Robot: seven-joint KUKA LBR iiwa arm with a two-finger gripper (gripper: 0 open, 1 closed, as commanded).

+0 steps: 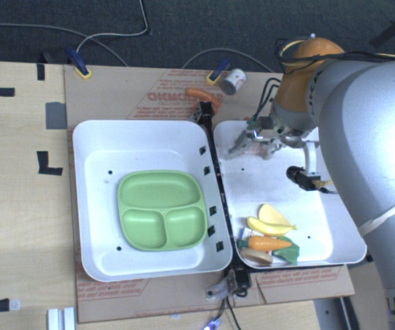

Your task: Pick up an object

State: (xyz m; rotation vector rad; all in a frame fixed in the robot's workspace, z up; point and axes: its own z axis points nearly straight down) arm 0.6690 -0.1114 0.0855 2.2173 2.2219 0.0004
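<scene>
The tool point(252, 141) hangs over the right bin's point(321, 253) far-left corner, fingers apparently spread and pinching nothing. The toy food point(269, 236) (banana, carrot) huddles against that bin's near edge, well apart. Packed so tightly by the wall, a descent there could nudge pieces or close on none.

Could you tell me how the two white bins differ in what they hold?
The left bin holds one green divided plate, lying flat near its middle. The right bin holds a small pile of toy food, yellow and orange pieces, bunched at its near left corner; the gripper hovers over its far end. Both are shallow and white.
</scene>
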